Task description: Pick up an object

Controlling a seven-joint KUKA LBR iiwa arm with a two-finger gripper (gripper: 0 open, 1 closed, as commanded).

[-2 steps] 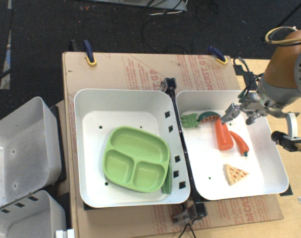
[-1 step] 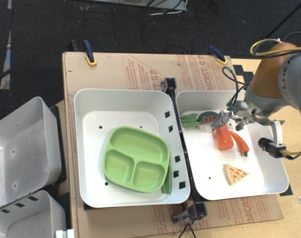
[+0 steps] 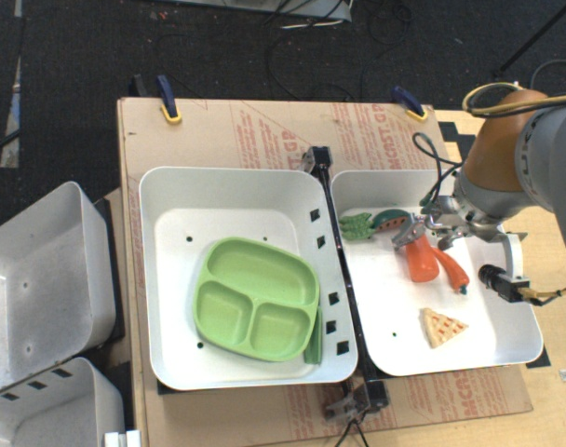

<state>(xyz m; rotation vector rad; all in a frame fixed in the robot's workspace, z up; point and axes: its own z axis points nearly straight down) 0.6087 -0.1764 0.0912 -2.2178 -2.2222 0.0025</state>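
In the right bin (image 3: 506, 338), my gripper (image 3: 421, 235) is low over its back half, right at the top end of an orange toy carrot (image 3: 421, 263). A red-orange pepper (image 3: 452, 270) lies against the carrot's right side. Just left of the gripper are a watermelon slice (image 3: 391, 218) and a green leafy toy (image 3: 356, 224). A pizza slice (image 3: 442, 327) lies nearer the front of the bin, apart from the gripper. The wrist hides where the gripper meets the carrot.
The left bin (image 3: 162, 212) holds a green divided plate (image 3: 257, 298). A black divider (image 3: 337, 259) runs between the bins. The arm (image 3: 516, 161) and its cables hang over the right bin's back right corner. Spare white bins (image 3: 41, 287) stand far left.
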